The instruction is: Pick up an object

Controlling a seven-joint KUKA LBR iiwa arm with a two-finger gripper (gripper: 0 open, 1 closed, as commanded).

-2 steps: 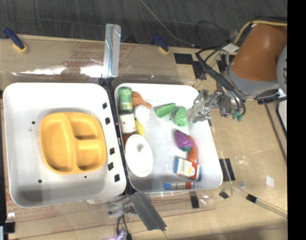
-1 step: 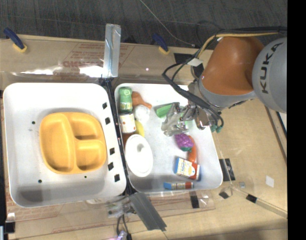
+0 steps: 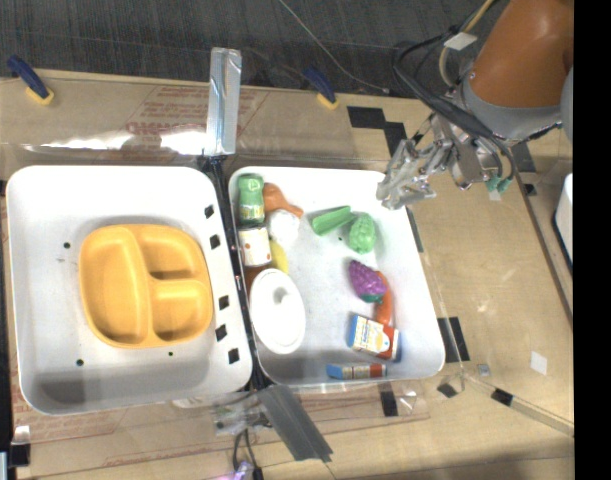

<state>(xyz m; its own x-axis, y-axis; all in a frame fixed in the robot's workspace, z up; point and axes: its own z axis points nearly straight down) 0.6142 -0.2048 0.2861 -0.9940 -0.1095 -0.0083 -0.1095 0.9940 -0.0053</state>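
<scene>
Nearest the camera, along the right white bin's (image 3: pixel 425 340) front wall, lies a thin blue-and-red marker pen (image 3: pixel 357 371), with a small blue-and-orange carton (image 3: pixel 370 335) just behind it. Farther back sit a purple plastic grape bunch (image 3: pixel 365 279) and a green leafy toy vegetable (image 3: pixel 362 233). Over the bin's far right corner hangs the metal pincer (image 3: pixel 394 192) — nothing visible between its fingers, though how wide they stand cannot be told. A yellow divided tray (image 3: pixel 145 283) fills the left bin (image 3: pixel 35 208).

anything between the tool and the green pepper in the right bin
Nothing visible. The tool hovers over the right bin's top right corner; the green pepper lies to its left with bare bin floor between.
</scene>
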